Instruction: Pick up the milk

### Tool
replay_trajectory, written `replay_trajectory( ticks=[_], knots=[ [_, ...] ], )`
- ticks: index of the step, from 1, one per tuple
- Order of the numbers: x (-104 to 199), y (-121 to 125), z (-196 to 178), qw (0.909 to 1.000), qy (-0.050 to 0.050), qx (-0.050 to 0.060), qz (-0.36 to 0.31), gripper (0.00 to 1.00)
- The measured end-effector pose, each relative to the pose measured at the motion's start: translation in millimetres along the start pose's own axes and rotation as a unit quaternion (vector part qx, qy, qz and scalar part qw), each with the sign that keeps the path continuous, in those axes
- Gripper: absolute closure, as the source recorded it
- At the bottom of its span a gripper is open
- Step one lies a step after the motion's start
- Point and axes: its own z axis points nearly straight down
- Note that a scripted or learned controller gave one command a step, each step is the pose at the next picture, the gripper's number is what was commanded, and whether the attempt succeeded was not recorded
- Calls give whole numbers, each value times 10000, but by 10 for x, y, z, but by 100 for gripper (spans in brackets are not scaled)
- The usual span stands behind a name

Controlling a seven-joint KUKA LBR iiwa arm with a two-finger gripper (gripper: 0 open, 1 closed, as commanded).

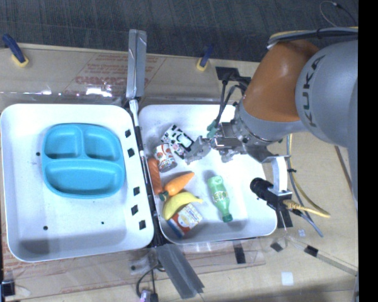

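"KUKA" in black letters on the arm's grey casing [331, 87]. Red print on the bench's cardboard sheet [107, 71], too faint to read.

Dark ribbed floor [176, 5] behind; pale wooden bench [69, 68] bearing blue clamps [16, 50].

This looks like a robot lab. A big grey and orange robot arm [302, 93] reaches over two white bins [25, 231] on a bench [63, 68] (blue clamps [14, 49] grip its top edge), with loose cables [309, 209] at right.
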Motion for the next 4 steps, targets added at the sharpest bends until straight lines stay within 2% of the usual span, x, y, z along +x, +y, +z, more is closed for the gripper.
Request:
replay_trajectory(
  ticks=[1, 2, 3, 4],
  knots=[
    [-22, 520, 660, 9999, -6, -1, 150, 0],
    [-80, 954, 1373, 9998, -8, -28, -178, 0],
    [-474, 745, 1491, 9976, -3, -21, -696, 0],
    [-474, 747, 1390, 9974, -6, -17, -717, 100]
  ],
)
